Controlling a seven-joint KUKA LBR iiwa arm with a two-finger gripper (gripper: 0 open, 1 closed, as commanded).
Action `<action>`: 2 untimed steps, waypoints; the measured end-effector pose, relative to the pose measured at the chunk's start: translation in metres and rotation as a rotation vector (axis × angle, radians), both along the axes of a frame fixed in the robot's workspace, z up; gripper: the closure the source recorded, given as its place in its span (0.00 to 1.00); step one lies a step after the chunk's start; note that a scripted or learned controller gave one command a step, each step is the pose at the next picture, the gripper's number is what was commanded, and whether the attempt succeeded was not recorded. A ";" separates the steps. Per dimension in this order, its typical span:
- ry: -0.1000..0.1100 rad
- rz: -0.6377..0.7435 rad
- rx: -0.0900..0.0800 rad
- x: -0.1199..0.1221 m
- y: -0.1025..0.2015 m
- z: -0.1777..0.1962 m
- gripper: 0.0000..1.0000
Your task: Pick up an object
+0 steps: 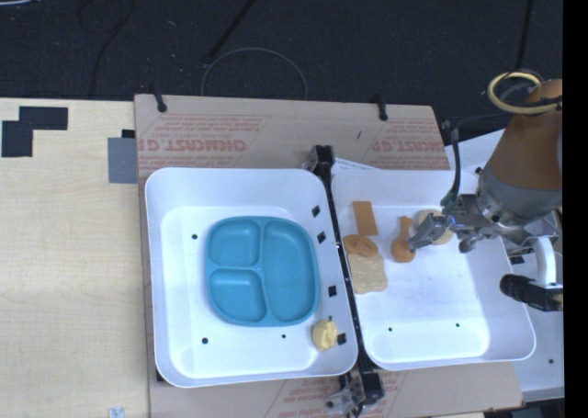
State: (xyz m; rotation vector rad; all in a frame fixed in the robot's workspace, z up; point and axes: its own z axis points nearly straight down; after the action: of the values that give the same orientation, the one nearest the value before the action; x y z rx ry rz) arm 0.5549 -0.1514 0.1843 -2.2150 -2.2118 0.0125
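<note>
My gripper [446, 231] hangs low over the upper right part of the right bin [459, 338], coming in from the right. A pale round piece [428, 220] lies right at its tip, partly covered by it. Just to the left lies a small orange chunk [402, 243]. Further left are an orange stick [366, 218], a tan ring [359, 246] and a beige slice [368, 272]. Whether anything is held cannot be made out.
The left bin [175, 214] holds a blue divided plate [260, 270] and a yellowish lump [324, 334] in its near right corner. A black divider [335, 251] runs between the bins. Cables and a black fitting [528, 290] sit by the right bin's right rim.
</note>
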 end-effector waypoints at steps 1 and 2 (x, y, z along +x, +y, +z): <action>-0.012 0.002 -0.002 0.003 0.000 0.006 0.00; -0.006 0.001 0.000 -0.002 0.000 -0.038 0.00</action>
State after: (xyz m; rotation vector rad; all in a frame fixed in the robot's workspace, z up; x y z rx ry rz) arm 0.5532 -0.1513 0.1463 -2.2170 -2.2161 0.0065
